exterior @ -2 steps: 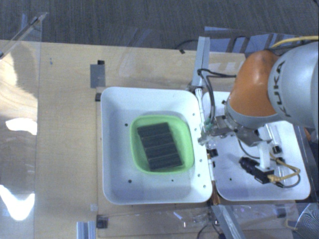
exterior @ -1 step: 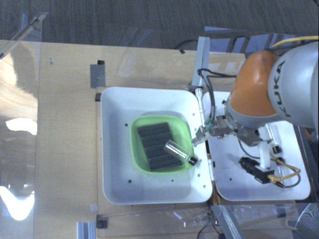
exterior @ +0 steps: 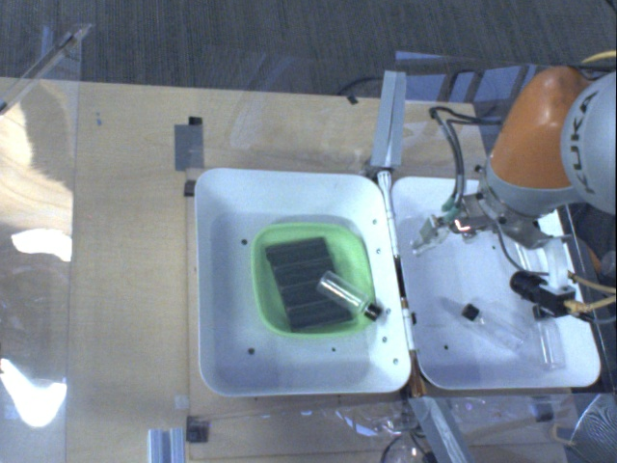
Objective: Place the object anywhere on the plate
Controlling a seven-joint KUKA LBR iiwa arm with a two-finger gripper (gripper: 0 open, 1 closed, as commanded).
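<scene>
Green square plate in left white bin, carrying ridged dark block and clear glass vial with black cap, lying tilted. Well apart from tool over right bin; finger state impossible to tell.

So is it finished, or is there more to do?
Looks mostly done: a small clear vial already lies on the green plate in the left bin, beside a dark ridged block. The gripper sits over the right bin, carrying nothing visible.
</scene>
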